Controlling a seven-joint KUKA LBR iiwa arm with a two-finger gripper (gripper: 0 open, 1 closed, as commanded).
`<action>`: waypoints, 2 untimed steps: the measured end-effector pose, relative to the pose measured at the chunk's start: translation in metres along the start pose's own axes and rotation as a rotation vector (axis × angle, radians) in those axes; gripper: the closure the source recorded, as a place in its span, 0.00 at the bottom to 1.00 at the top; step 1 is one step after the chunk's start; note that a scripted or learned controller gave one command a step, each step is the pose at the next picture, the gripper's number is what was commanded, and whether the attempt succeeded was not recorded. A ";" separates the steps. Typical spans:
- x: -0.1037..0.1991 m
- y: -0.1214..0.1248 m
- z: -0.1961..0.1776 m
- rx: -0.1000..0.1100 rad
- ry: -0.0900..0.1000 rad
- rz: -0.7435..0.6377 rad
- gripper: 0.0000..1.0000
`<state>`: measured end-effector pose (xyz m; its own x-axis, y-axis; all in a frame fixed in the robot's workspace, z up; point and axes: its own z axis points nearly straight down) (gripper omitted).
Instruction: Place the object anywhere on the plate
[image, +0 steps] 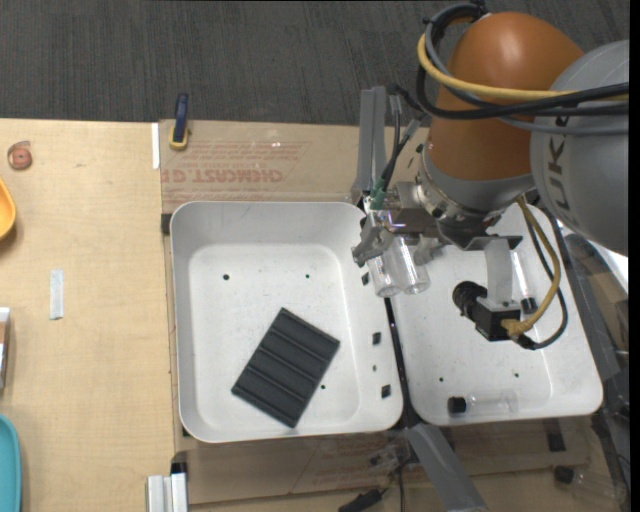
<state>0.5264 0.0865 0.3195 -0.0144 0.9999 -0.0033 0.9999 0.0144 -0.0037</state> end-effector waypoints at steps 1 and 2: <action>0.077 -0.048 0.111 0.002 0.000 -0.218 1.00; -0.004 -0.048 0.128 -0.002 0.002 -0.945 1.00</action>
<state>0.4777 0.0809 0.1914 -0.8188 0.5741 0.0020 0.5741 0.8188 -0.0021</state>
